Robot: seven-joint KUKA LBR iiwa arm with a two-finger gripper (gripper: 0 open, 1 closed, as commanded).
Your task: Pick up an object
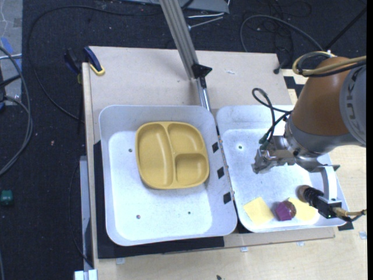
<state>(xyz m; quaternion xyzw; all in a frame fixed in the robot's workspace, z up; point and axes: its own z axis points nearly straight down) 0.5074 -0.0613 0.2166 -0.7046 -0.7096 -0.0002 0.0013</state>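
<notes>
Overhead, the tool [263,161] hangs above the right bin [245,124] (finger state cannot be told); a purple object [284,210] lies toward the tabletop's front edge, between two yellow pieces [258,210].

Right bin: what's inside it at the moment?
The right bin holds a yellow flat piece and a purple object near its front edge, another yellow piece beside that. The gripper hangs above the bin floor; the arm covers the bin's right side.
</notes>
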